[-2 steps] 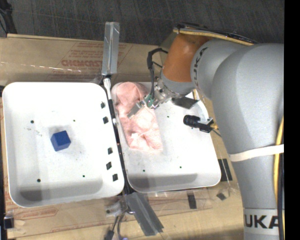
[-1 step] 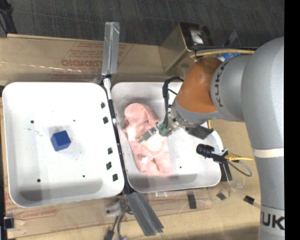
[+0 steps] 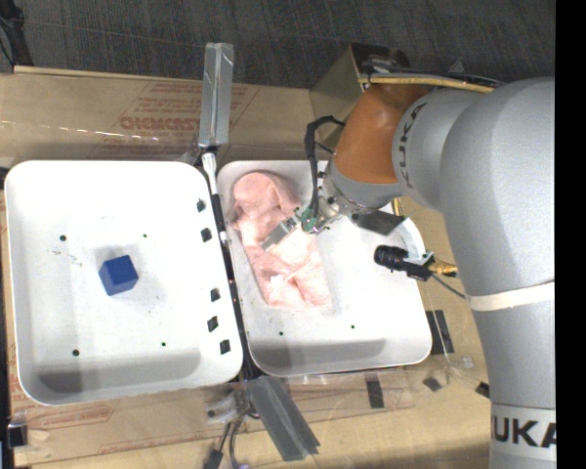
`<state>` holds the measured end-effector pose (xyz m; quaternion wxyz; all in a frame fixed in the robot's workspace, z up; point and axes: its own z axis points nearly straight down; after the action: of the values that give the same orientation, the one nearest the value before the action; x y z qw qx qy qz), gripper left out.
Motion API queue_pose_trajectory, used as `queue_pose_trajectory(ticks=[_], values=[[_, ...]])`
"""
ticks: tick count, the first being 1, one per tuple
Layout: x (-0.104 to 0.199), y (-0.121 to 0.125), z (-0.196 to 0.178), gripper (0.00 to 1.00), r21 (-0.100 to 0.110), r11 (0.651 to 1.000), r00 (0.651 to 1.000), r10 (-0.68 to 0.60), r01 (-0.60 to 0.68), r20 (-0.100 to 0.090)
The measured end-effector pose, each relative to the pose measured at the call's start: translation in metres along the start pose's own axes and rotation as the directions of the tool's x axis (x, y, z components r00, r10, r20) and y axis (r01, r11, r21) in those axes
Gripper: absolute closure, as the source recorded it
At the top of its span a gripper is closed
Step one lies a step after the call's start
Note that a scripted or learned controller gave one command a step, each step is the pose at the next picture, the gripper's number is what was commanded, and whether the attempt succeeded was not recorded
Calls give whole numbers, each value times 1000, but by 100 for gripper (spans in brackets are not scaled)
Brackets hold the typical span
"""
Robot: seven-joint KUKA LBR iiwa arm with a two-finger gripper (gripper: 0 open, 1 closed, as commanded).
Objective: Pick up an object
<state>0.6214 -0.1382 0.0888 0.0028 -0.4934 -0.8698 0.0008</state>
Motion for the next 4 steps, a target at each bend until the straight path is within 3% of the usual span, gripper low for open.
queue_pose_trajectory(ticks=[1, 2, 3, 4], values=[[34, -31, 1, 0, 4, 973, 973, 233, -233, -2], [18, 12, 1, 0, 3, 954, 954, 299, -299, 0], [19, 13, -5, 100, 10, 956, 956, 292, -292, -4], [-16, 22, 0, 100, 2, 943, 943, 332, -332, -1]])
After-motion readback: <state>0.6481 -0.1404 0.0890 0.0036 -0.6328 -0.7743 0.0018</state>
